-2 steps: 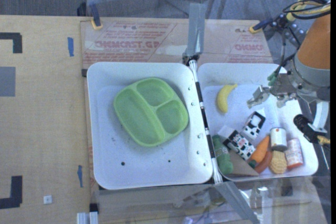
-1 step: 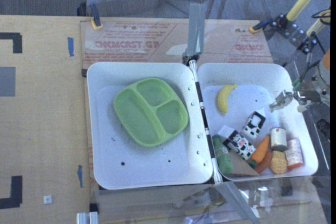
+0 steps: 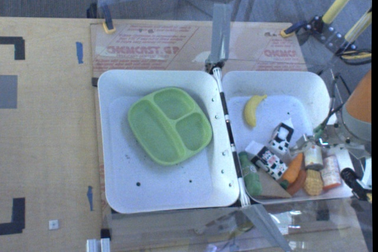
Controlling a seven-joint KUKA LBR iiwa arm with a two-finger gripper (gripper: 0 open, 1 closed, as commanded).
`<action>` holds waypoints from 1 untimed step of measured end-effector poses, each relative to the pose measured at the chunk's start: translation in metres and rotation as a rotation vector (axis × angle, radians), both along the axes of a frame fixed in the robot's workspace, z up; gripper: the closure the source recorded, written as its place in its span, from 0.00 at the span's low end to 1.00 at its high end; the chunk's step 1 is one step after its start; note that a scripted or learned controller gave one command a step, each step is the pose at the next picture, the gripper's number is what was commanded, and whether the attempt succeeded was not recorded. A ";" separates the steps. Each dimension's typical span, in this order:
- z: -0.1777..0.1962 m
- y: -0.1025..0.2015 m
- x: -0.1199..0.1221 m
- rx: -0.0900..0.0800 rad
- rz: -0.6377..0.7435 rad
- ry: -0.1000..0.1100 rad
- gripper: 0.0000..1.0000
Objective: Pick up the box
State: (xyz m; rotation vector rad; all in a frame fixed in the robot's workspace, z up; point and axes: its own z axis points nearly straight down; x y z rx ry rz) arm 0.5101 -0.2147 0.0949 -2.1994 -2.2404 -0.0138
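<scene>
A small box (image 3: pixel 270 162) with a black-and-white cow pattern lies in the right bin (image 3: pixel 307 82), near its middle front. A second piece with the same pattern (image 3: pixel 282 136) stands just behind it. My gripper (image 3: pixel 317 143) reaches in from the right, with the orange band (image 3: pixel 361 100) above the wrist at the frame's edge. It hovers low over the clutter, a little to the right of both patterned pieces and apart from them. Nothing is visibly held.
In the right bin also lie a banana (image 3: pixel 253 109), a carrot (image 3: pixel 293 168), a corn cob (image 3: pixel 313 183), a green vegetable (image 3: pixel 251 177) and two small bottles (image 3: pixel 329 171). The left bin (image 3: pixel 112 144) holds a green divided plate (image 3: pixel 170 125).
</scene>
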 end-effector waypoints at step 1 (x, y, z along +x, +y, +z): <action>0.136 -0.010 -0.030 -0.009 -0.029 0.003 0.00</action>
